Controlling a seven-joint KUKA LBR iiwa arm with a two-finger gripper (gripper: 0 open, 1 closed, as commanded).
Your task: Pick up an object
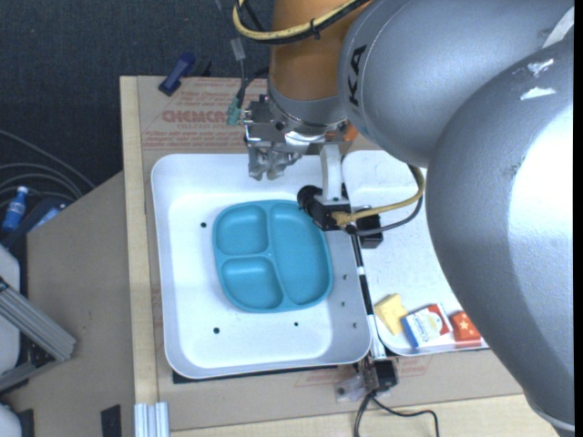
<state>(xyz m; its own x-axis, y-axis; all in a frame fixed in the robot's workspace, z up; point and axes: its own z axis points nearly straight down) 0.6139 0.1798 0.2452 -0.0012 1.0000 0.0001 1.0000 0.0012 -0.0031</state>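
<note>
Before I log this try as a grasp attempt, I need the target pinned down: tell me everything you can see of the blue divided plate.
The blue divided plate is a rounded, smooth, plastic-looking tray in turquoise with three compartments: two smaller ones on the camera view's left, one long one on the right. It lies flat, face up, on the floor of the left white bin, slightly rotated, near the bin's right wall. The gripper is above its far edge; contact cannot be judged.

You see the tool (269, 164) poised over the left bin's (182, 271) far edge, above a blue divided plate (271, 255).
</note>
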